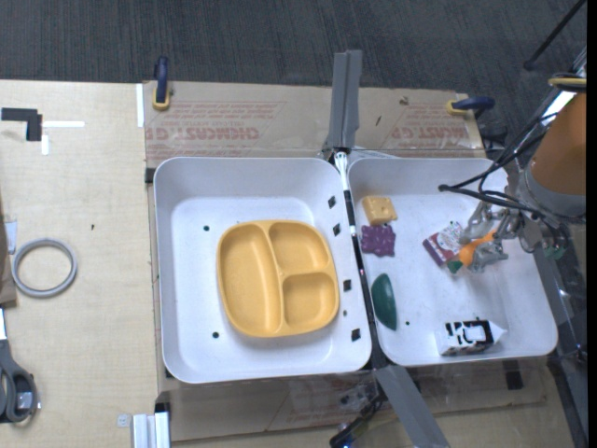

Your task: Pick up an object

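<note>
The right shallow white plastic bin (522,329) served as the landmark. Over its upper right part hung the metal two-finger gripper (482,246), its fingers (474,224) low over a small cluster: a dark red packet (437,248) with an orange carrot-shaped toy (474,245), green at one end, lying against it. Whether those fingers were parted or clamped on anything could not be told. Toward the bin's left wall sat a yellow spongy block (378,210), a crinkled purple lump (378,241) just below it, and a smooth dark green oval piece (384,301) lower still. Near the bin's bottom edge lay a black-and-white printed packet (469,334). Left of this bin, the neighbouring white bin (177,278) held a glossy yellow three-compartment plastic tray (277,276).
</note>
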You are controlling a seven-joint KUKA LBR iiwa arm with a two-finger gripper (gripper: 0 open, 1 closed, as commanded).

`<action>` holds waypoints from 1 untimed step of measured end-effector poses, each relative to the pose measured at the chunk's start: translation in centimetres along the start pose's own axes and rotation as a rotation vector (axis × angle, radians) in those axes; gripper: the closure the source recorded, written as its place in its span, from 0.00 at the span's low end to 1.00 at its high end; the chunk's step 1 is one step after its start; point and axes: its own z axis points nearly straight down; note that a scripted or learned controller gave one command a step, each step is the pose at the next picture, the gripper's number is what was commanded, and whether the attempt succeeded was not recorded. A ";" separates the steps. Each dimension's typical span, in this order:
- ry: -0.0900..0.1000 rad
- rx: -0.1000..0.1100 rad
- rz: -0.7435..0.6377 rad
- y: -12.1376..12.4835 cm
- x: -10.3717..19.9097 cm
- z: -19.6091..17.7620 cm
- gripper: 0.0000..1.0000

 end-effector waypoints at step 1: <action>0.008 0.001 0.365 4.2 1.0 1.1 1.00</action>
